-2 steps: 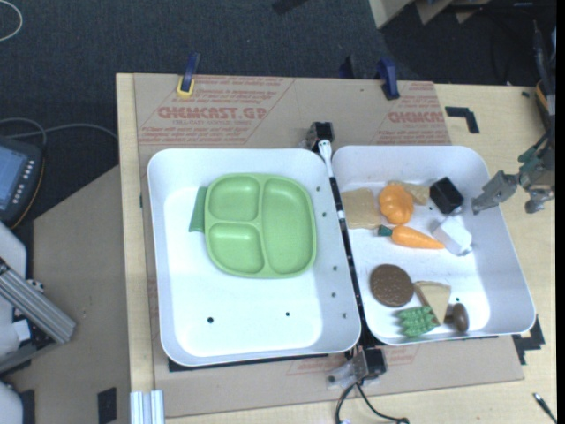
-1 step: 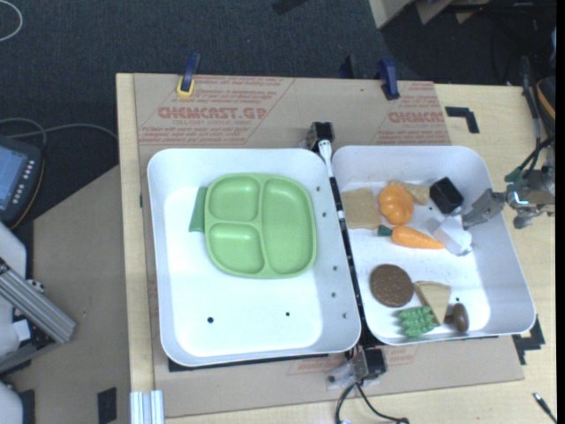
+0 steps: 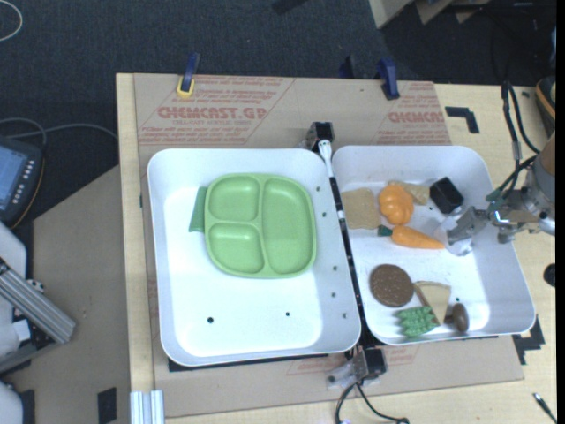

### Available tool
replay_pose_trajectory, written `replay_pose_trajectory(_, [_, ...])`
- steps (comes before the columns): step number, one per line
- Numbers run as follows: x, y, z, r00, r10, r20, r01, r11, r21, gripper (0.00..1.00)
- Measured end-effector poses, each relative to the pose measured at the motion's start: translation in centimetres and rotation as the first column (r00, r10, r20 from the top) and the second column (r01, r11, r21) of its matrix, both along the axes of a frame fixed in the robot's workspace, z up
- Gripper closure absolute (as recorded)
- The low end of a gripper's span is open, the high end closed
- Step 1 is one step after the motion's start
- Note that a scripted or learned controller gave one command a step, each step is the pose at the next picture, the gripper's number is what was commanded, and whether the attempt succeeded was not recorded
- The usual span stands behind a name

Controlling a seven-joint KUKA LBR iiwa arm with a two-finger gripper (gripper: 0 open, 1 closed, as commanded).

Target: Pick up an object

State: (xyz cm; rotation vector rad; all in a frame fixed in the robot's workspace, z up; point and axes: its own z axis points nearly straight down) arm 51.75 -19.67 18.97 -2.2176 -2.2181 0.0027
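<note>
Tool sits at the right of the frame, low over the right bin, near its right rim; can't tell its state. Just left of it: carrot, orange pepper, black block; lower down: brown disc, green piece; bare floor along the bin's lower right. Left bin holds a green divided plate in its upper half; lower half open. Both bins touch at mid-frame on the surface.
</note>
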Motion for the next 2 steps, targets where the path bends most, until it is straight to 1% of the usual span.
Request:
replay_pose_trajectory(1, [-1.1,-0.1,-5.1,1.000,-0.001,-0.002,0.001,1.000,0.001,0.00])
replay_pose_trajectory(2, [-1.2,0.0,-10.5,1.000,0.000,-0.002,0.000,1.000,0.001,0.00])
